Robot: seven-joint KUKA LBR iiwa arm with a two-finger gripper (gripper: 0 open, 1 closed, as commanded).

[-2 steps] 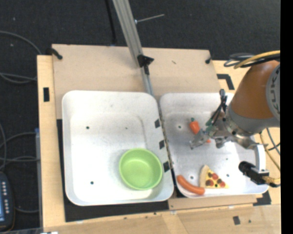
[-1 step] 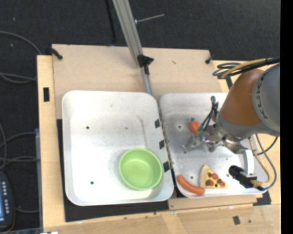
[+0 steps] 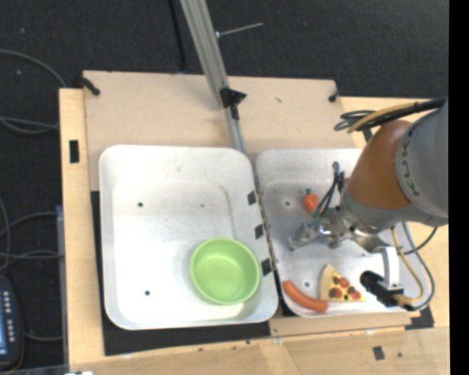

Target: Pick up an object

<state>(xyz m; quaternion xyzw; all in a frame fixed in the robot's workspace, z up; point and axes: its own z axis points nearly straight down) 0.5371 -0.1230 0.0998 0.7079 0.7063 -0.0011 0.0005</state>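
My gripper (image 3: 305,237) hangs low over the middle of the right bin (image 3: 285,170), reaching in from the right under the orange-banded wrist. Just beyond it, a small orange carrot-like piece (image 3: 310,202) lies on the bin floor. Toward the front of the same bin lie a pizza slice (image 3: 338,285) and, to its left, a reddish hot dog (image 3: 305,296). Nothing can be seen held in the gripper.
A green bowl (image 3: 225,269) sits upright at the front right of the left bin (image 3: 141,186). A slanted metal pole (image 3: 211,57) rises behind the bins. The two bins meet at a shared wall (image 3: 259,217) close to the gripper's left.
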